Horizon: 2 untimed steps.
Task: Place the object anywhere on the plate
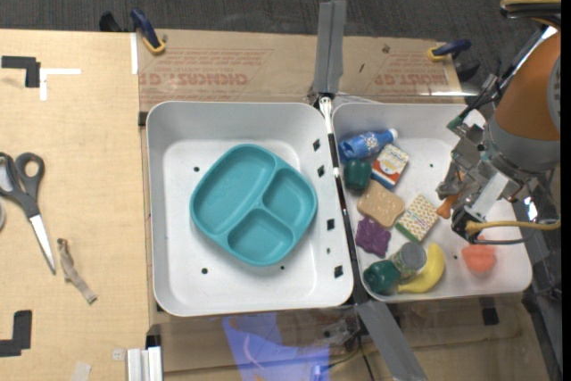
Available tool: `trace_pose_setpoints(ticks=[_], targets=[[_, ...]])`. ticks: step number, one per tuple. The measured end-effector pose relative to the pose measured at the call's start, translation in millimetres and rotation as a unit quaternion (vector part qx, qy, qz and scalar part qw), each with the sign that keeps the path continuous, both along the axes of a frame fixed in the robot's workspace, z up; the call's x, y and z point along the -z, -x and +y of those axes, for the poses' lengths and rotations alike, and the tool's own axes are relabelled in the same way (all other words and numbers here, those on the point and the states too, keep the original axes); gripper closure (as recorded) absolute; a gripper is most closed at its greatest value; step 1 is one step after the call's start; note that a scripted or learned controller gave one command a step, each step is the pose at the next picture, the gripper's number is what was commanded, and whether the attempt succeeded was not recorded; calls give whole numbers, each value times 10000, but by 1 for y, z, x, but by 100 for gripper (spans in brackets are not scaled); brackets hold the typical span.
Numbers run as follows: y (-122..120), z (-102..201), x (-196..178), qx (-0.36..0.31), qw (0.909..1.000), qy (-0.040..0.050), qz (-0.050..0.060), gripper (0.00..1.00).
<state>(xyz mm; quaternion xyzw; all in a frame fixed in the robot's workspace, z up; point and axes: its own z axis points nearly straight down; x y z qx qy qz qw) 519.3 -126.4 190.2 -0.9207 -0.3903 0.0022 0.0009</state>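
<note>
A teal three-compartment plate (254, 204) lies in the left bin (169, 281) with nothing on it. My gripper (453, 202) hangs low over the right side of the right bin (419, 119), right of a checkered yellow cracker (417, 218). A small orange piece (443, 208) shows at its tip; I cannot make out whether it is held. Toys lie in the right bin: a blue bottle (367, 143), a small white box (391, 164), a tan biscuit (381, 205), a purple piece (372, 236), a banana (428, 270) and a pink-orange fruit (480, 258).
A dark green piece (357, 175) sits under the bottle. A grey can (409, 258) and a green object (382, 277) crowd the banana. Scissors (28, 201) lie on the wooden bench at the left. A yellow cable (513, 232) loops beside the wrist.
</note>
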Motion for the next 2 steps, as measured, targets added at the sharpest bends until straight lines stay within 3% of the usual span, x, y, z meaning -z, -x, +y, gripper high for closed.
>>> trace_pose_setpoints(ticks=[1,2], targets=[[20,74,0,357,9994,-2,8,100],[23,140,0,337,9994,1,6,100]])
